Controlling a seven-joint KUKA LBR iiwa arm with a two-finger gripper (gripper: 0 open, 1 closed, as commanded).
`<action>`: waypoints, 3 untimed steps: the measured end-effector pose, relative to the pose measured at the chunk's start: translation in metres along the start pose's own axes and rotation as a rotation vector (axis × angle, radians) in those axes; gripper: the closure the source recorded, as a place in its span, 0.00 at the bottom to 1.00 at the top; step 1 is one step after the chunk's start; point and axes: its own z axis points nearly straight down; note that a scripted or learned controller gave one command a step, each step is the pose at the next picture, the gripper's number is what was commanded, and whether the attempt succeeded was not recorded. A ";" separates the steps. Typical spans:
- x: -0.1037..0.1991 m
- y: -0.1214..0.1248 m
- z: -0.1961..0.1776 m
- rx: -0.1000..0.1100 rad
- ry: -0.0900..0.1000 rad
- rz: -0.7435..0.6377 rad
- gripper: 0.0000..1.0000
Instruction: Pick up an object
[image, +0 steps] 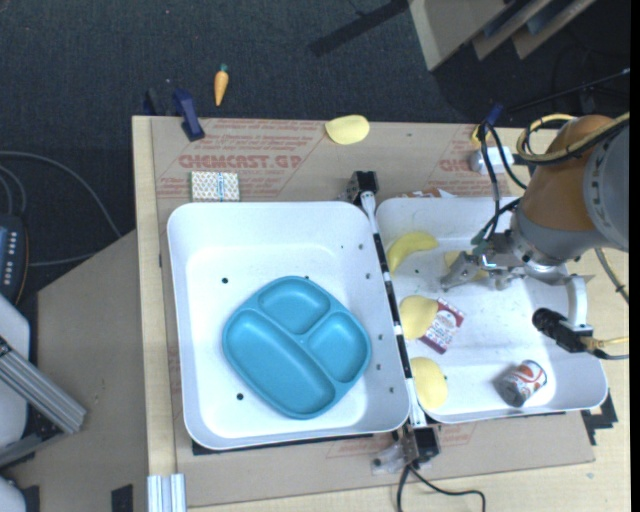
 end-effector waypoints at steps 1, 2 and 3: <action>0.021 0.071 0.007 0.026 0.001 -0.004 0.00; 0.016 0.057 0.006 0.000 0.001 -0.001 0.00; 0.014 0.045 0.006 0.000 0.000 -0.001 0.00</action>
